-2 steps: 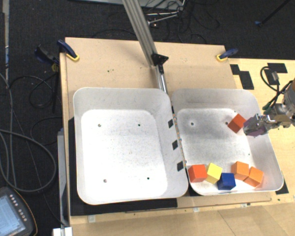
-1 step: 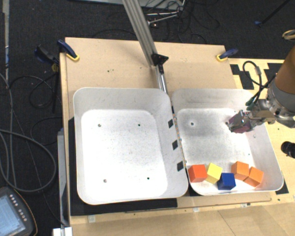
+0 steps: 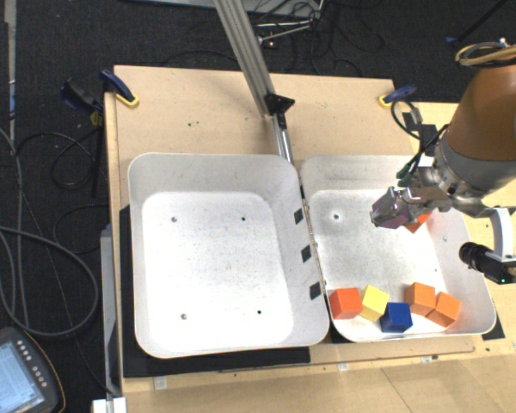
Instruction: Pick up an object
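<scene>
Setting: a pale wooden bench (image 3: pixel 232 110) seen from above at a slant, on a dark floor strewn with cables.
Left bin: a shallow white plastic bin (image 3: pixel 215 252) with rounded corners, its floor speckled with small dark marks.
Right bin: a second shallow white plastic bin (image 3: pixel 361 231), just beside the first, the two rims touching along the middle.
Arm: a grey robot arm with a broad orange band (image 3: pixel 490 101) reaching in from the right edge, above the right bin.
End effector: the grey metal end effector (image 3: pixel 394 215) hangs over the upper middle of the right bin, pointing left and down. How far it is open cannot be told from this angle.
Object at the end effector: a small red-orange block (image 3: pixel 418 222) shows just beside and partly behind the end effector; whether it is gripped or simply lying on the bin floor cannot be told.
Other blocks: along the near edge of the right bin sit an orange cube (image 3: pixel 346 302), a yellow cube (image 3: pixel 375 301) touching it, a blue cube (image 3: pixel 396 317) just right of the yellow one, and two more orange cubes (image 3: pixel 433 302) close together near the bin's right corner.
Clamps: blue and yellow clamps (image 3: pixel 119 86) grip the bench's far corners.
Pole: a slanted grey metal pole (image 3: pixel 245 46) runs down from the top towards the gap between the bins.
Screen: a corner of a handheld grey display (image 3: pixel 13 372) lies at the bottom left.
</scene>
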Action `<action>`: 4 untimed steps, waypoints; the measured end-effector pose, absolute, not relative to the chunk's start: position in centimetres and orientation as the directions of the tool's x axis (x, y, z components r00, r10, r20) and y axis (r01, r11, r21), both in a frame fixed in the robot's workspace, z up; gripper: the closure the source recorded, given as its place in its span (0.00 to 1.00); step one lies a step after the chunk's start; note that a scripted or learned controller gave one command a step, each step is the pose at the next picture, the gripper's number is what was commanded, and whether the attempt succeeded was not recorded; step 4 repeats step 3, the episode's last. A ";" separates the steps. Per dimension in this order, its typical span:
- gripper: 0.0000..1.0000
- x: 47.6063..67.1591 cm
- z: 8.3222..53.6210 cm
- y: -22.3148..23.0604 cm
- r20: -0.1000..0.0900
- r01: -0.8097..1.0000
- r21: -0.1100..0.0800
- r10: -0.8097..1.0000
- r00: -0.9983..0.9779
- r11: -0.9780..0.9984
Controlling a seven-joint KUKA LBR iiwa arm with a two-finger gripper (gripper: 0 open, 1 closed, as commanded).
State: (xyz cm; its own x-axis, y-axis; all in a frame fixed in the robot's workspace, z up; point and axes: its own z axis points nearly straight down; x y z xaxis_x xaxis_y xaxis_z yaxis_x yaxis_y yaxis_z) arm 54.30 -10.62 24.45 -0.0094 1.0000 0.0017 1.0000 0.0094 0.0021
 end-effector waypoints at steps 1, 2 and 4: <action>1.00 55.9 23.5 -5.4 0.001 1.000 0.000 1.000 -0.008 0.008; 1.00 56.7 24.2 -0.7 0.002 1.000 0.001 1.000 -0.008 0.008; 1.00 57.1 23.0 5.2 0.002 1.000 -0.003 1.000 -0.009 0.009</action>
